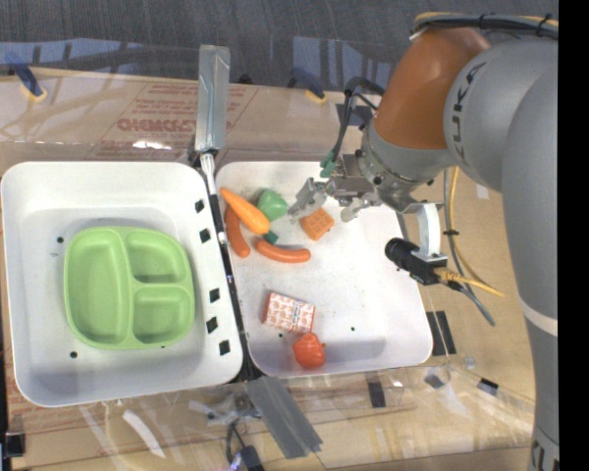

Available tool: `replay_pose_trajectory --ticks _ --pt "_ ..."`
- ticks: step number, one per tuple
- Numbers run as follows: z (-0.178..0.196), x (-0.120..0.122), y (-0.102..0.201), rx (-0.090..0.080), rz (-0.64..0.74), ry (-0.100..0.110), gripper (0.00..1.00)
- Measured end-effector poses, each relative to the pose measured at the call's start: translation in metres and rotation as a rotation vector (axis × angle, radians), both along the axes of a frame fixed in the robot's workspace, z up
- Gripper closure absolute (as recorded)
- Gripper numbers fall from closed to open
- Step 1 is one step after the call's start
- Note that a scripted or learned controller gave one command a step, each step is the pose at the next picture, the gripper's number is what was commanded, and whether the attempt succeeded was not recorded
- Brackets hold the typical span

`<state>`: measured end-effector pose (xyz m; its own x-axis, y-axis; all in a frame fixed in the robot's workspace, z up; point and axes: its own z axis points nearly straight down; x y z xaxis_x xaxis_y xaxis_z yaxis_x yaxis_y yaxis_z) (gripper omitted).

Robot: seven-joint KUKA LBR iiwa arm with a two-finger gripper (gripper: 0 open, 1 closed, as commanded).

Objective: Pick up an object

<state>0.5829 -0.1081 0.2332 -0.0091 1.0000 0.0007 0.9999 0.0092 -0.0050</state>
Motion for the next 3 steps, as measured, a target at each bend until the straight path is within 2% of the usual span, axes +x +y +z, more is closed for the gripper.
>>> replay_pose_trajectory --ticks 1,2,3 --pt "-0.141 0.009 0.008 -0.001 0.035 -0.002 0.0" --pt "-0.04 -0.02 0.027 0.0 0.158 -0.006 0.0" --pt "-0.133 -0.005 -0.007 0.001 0.133 0.003 0.0"
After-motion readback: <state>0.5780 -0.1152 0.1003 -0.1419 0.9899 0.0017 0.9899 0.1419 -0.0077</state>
